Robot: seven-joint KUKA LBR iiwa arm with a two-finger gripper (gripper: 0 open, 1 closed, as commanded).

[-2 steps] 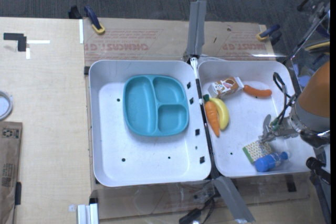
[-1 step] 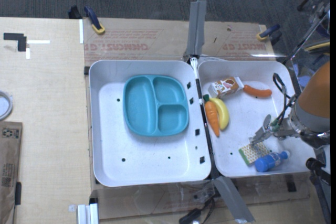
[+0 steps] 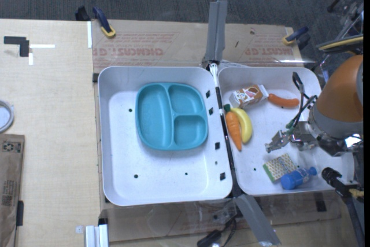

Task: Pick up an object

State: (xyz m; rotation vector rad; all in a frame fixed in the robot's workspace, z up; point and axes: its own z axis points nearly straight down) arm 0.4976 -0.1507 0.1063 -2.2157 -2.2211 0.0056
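Observation:
The right bin (image 3: 254, 179) holds several small objects. An orange carrot (image 3: 233, 130) lies beside a yellow banana (image 3: 245, 124) near its left wall. A snack packet (image 3: 248, 95) and an orange sausage (image 3: 283, 100) lie toward the back. A green checked pad (image 3: 277, 166) and a blue bottle (image 3: 296, 178) lie at the front. My gripper (image 3: 278, 142) hangs low over the bin's middle, just above the green pad and right of the banana. I see nothing held in it.
The left bin (image 3: 115, 170) holds a teal divided plate (image 3: 171, 115). A grey divider post (image 3: 217, 32) rises behind the two bins. Clamps sit at the back of the bench, and cables run at the far right.

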